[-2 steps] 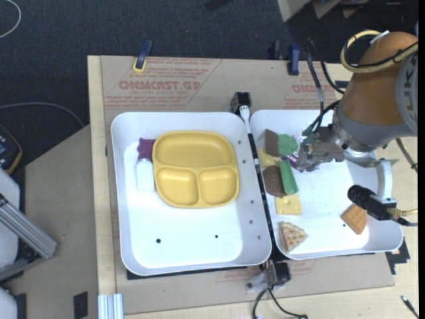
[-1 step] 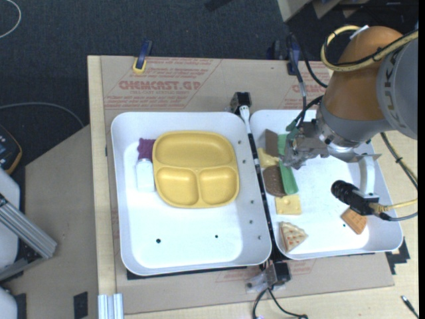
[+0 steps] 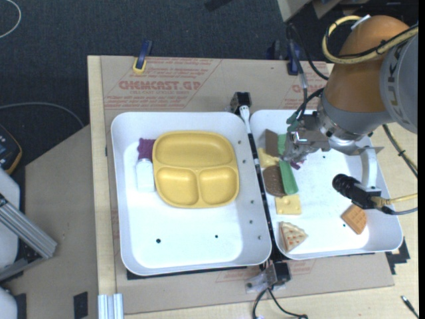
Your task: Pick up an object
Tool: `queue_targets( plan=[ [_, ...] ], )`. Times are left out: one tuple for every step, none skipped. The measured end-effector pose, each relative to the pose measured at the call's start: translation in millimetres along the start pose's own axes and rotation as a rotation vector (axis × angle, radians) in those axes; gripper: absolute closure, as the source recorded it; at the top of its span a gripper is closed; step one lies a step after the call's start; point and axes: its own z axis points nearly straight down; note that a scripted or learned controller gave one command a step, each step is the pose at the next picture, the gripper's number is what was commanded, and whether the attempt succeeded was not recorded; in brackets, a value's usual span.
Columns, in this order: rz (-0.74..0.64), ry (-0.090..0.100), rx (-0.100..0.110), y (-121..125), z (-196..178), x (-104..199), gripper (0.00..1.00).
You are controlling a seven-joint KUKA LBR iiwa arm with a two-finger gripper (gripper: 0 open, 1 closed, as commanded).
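My claw (image 3: 297, 153): low in the right bin (image 3: 382, 238), over the green stick (image 3: 287, 171) and brown slab (image 3: 272, 180); grip state, cannot tell. Left bin (image 3: 126, 178): yellow tray (image 3: 196, 168). Cheese (image 3: 288, 205), waffle (image 3: 354, 219) nearby.
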Motion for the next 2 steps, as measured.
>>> queue_targets(
  plan=[
    [0.003,0.000,0.003,-1.4,1.1,-8.3,1.00],
    [0.001,-0.001,0.001,7.8,9.3,1.0,1.00]
  ],
)
